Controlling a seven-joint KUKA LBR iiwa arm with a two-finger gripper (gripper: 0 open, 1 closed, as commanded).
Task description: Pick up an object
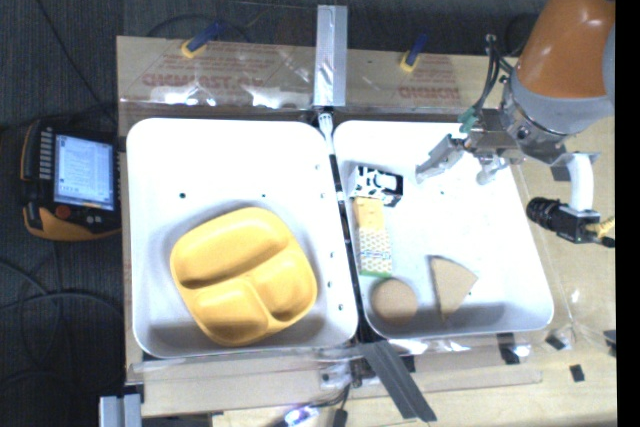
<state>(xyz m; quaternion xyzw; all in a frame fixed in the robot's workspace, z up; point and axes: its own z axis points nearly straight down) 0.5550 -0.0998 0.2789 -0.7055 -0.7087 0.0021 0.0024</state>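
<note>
My claw hangs with fingers spread and nothing between them at the upper right of the right bin. Below-left I see a patterned box (round brown piece beneath), and a yellow tray fills the left bin.
</note>
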